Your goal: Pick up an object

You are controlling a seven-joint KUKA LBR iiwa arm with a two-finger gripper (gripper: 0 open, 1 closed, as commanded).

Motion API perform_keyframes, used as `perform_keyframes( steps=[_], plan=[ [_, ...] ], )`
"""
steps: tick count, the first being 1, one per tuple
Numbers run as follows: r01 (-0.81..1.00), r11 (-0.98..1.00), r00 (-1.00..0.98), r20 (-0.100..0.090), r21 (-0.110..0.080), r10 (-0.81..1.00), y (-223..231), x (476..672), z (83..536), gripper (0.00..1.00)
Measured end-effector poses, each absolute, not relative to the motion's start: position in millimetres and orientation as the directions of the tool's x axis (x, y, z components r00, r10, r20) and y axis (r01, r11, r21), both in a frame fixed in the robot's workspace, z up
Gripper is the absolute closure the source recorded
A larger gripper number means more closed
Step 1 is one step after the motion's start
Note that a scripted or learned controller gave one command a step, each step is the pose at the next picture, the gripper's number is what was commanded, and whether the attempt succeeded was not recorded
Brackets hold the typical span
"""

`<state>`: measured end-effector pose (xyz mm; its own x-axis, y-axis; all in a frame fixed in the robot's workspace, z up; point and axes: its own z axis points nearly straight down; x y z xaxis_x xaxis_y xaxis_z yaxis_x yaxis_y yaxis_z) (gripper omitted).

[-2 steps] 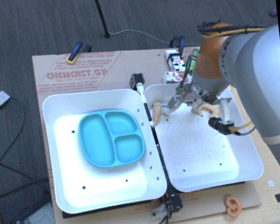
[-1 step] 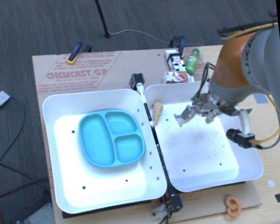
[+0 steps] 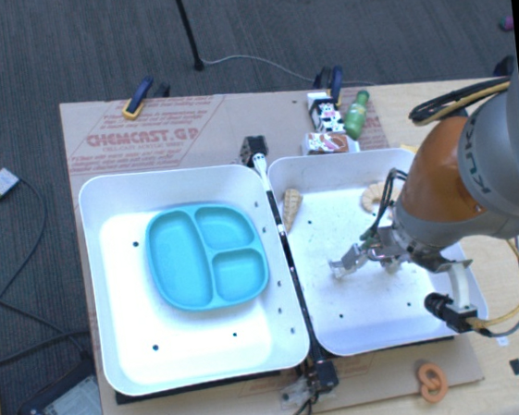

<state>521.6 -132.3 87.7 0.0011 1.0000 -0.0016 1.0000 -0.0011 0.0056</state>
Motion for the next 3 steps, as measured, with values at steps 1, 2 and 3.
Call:
perform_keyframes(
  steps=[1, 2, 3],
  plan=[
    [1.0, -0.002, 0.002, -0.005, 0.01, 1.0, -133.4, 522.4, 97.6, 1.0],
    [1.0, 0.003, -0.003, 0.001, 0.001, 1.0, -38.5, 519.6, 184.7, 1.0],
    [1.0, 0.0, 0.0, 0.0, -0.002, 1.0, -24.9, 483.2, 183.9, 1.0]
  ],
)
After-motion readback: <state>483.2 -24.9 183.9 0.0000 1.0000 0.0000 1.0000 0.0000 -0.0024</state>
